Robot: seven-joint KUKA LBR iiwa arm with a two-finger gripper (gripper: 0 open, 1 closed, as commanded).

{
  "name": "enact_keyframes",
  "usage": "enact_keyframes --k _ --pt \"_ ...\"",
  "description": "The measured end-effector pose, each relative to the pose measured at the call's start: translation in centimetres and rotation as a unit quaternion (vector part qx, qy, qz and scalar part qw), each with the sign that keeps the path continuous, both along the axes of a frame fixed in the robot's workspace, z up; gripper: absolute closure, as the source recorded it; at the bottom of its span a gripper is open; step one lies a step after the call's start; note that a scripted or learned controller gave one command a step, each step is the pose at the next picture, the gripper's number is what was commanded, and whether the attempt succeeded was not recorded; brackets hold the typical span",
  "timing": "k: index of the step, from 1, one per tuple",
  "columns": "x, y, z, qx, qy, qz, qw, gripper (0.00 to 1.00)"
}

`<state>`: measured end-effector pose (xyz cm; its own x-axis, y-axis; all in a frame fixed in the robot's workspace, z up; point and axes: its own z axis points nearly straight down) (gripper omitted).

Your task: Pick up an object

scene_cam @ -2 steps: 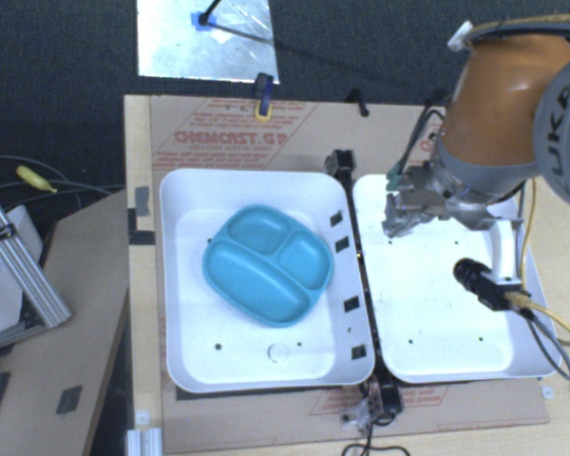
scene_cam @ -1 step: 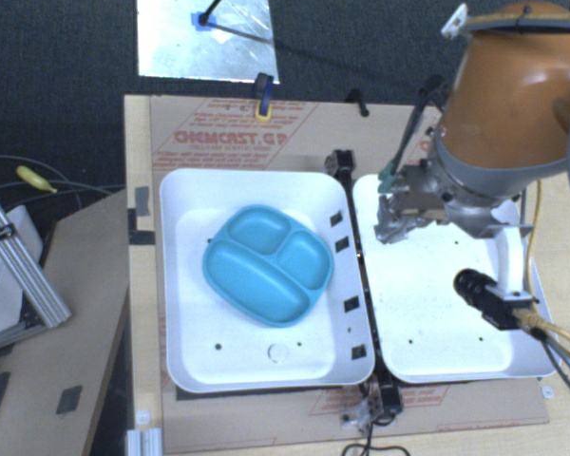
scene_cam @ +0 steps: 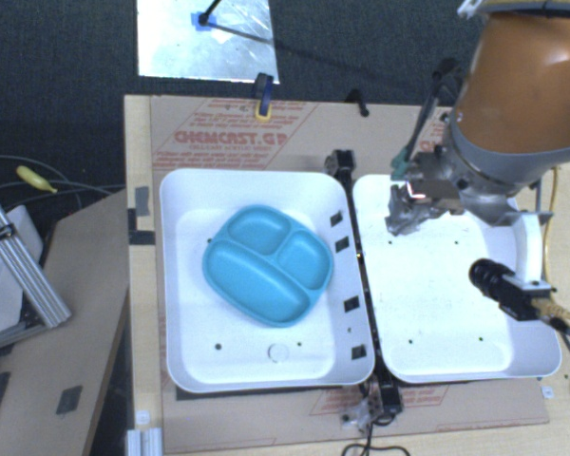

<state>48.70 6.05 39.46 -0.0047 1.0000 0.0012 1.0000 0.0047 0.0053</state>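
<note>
A light-blue divided plate (scene_cam: 267, 264) with three compartments lies flat, right side up and turned askew, in the middle of the left bin (scene_cam: 185, 255).

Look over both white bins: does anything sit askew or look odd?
The blue plastic divided plate lies turned at a slant in the left white bin, not square with its walls. A small clear ring lies beside it. Nothing looks spilled or damaged.

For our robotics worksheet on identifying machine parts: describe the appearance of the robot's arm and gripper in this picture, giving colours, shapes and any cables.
The arm is a bulky rounded body, orange-brown on top with a grey section beneath. Thin dark cables run down its left side. The gripper is a small grey metal assembly, blurred, with a touch of green and red near its top. No markings can be read.
</note>
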Motion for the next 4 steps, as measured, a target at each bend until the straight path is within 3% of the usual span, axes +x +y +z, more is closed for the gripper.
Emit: enact_keyframes --k 1,2,3,4 --pt "-0.1 7.3 0.3 0.0011 0.001 0.003 1.0000 1.00" --pt "0.0 6.8 0.3 0.0000 0.001 -0.001 1.0000 0.00" --pt "4.8 10.2 8.6 0.0016 -0.004 0.001 1.0000 0.00" --pt "6.2 17.9 9.5 0.0014 0.001 0.003 1.0000 0.00"
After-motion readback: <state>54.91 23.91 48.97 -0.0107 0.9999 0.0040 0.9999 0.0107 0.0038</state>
